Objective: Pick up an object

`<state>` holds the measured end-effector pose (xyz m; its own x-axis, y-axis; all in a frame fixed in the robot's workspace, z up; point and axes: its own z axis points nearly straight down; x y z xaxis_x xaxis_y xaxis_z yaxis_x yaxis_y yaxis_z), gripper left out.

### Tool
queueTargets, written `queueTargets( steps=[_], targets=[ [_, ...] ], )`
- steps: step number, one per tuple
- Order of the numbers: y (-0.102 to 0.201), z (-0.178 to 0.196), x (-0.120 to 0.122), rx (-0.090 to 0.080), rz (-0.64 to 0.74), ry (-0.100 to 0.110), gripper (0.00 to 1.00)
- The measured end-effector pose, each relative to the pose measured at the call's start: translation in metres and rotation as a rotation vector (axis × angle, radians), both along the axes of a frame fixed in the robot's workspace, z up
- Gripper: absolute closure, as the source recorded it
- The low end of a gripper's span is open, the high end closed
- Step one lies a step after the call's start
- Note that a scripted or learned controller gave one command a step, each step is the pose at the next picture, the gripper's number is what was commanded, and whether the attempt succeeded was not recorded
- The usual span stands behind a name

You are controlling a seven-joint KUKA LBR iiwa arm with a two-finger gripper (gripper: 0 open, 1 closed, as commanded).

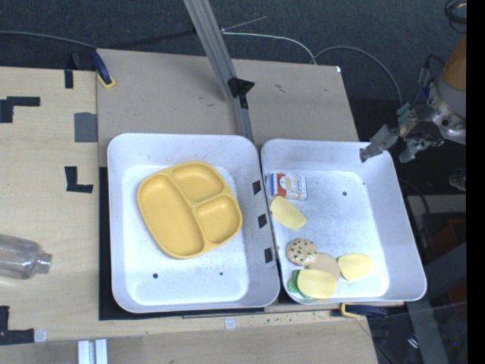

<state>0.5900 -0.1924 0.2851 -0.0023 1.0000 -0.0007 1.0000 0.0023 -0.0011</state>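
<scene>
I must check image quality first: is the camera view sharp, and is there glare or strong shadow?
Camera view: soft overall, light even; mild sheen on the yellow divided plate; faint shadows along the right bin walls; the pincer at the bin's upper right corner is blurred, its detail unclear.

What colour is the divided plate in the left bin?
Yellow all over; the divided plate shows clearly in the camera view.

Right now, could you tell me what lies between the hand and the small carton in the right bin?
In the camera view, just bare white bin floor and the bin's upper right rim separate the hand from the small carton; nothing sits between them.
</scene>
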Motion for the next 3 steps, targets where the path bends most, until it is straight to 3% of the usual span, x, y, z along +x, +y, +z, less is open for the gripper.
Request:
queueTargets(
  steps=[1,2,3],
  targets=[
    [0.001,0.010,0.001,0.000,0.003,0.000,1.00],
    [-0.018,-0.114,0.041,0.000,-0.001,0.007,1.00],
    [0.037,-0.183,0.084,-0.002,-0.004,0.004,1.00]
  ],
)
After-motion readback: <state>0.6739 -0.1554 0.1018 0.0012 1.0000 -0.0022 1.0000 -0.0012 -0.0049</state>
